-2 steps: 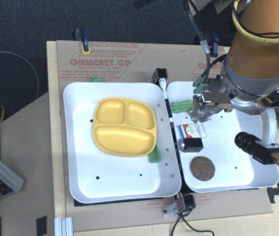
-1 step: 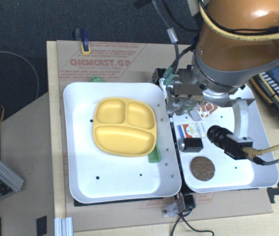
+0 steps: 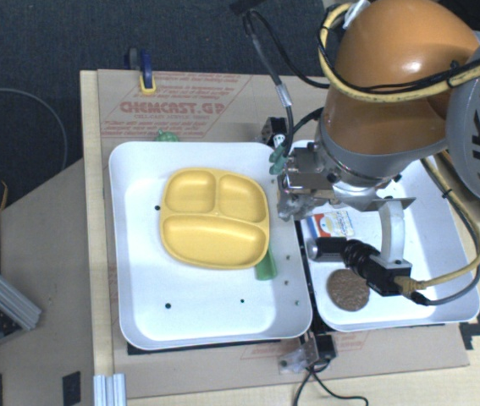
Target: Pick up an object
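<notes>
The arm hides most of the right bin; the claw's state can't be told. The yellow tray lies in the left bin, long axis left-right.

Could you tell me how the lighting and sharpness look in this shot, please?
In the camera view, the light is even and soft; glare streaks the arm's orange band; the yellow divided plate in the left bin is fairly sharp with a faint sheen; the arm shades the right bin, whose contents look dim.
</notes>
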Motion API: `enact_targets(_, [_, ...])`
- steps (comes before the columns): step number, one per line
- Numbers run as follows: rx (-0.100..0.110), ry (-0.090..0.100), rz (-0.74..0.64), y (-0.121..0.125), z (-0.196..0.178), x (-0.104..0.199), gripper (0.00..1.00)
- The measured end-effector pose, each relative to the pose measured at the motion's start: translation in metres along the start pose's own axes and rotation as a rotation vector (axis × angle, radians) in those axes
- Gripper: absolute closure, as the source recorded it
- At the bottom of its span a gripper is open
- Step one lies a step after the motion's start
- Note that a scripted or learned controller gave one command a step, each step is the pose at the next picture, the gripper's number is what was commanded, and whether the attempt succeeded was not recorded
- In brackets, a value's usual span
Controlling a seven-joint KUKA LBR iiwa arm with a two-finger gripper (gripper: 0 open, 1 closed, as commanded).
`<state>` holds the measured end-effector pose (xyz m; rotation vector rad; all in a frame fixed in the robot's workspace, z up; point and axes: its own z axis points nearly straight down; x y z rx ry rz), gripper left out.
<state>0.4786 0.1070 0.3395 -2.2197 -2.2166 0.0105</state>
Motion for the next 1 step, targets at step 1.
enact_targets(1, [-0.022, 0.002, 0.005, 0.001, -0.1035, -0.0528, 1.0])
